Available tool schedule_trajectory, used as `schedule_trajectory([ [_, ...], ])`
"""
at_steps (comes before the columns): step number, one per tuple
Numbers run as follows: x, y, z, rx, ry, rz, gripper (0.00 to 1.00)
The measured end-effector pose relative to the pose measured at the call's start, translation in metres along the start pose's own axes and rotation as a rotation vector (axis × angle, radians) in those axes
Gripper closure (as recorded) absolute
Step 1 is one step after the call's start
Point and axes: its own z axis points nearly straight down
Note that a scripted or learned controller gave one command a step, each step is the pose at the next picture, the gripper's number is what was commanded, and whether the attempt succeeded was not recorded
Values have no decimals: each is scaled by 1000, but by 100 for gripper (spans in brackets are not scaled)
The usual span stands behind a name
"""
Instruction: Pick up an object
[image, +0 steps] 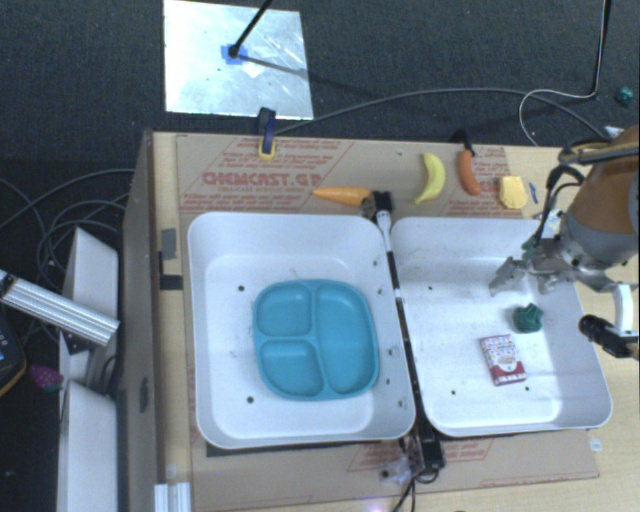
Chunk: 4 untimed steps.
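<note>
A: Objects logged in the right bin (450, 405): a small green lump (528, 318) and, just below it toward the front, a flat red-and-white card packet (503, 359). Both lay on the bin floor, apart from each other.

B: And the tool (520, 272)?

A: It hung over the right bin's rear half, above and a little left of the green lump, not touching it. Fingers looked spread apart, nothing between them.

B: Left bin (215, 300)?

A: It held a blue divided tray (315, 337), flat, roughly centred.

B: Anything on the worktop (330, 165) behind the bins?

A: A carrot (341, 196) by the rear edge of the left bin; a banana (432, 177), an orange sausage-shaped item (468, 172) and a yellow wedge (512, 191) in a row behind the right bin. The arm (608, 205) came in from the right.
</note>
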Motion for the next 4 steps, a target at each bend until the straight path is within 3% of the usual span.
schedule_trajectory([
  [1,0,-27,4,2,1,2,0],
  [2,0,37,-28,-1,-1,-1,0],
  [3,0,-1,33,4,1,2,0],
  [4,-1,-22,-13,1,0,2,0],
])
